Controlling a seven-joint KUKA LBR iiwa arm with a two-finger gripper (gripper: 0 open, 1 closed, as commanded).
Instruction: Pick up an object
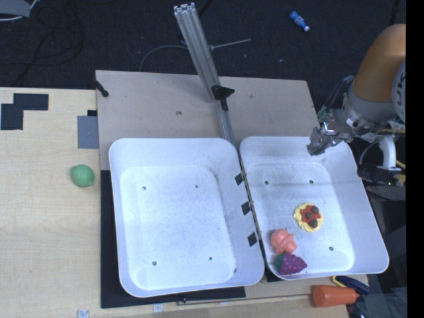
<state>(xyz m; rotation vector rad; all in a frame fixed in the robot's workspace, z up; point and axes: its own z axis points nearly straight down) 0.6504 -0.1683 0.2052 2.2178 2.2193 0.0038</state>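
Note:
The right bin (pixel 344 177) holds three small toys near its front: a yellow piece with a red and dark top (pixel 309 216), a pink-orange piece (pixel 283 240) and a purple grape bunch (pixel 291 264). My gripper (pixel 318 142) hangs over the bin's far right corner, well behind the toys and apart from them. Nothing shows under its tip.
The left bin (pixel 126 171) lies beside the right one, with a row of black clips (pixel 246 207) between them. A green ball (pixel 82 175) rests on the bench to the left. An orange toy (pixel 333 295) lies outside the right bin's front edge. A metal rail (pixel 202 52) slants behind the bins.

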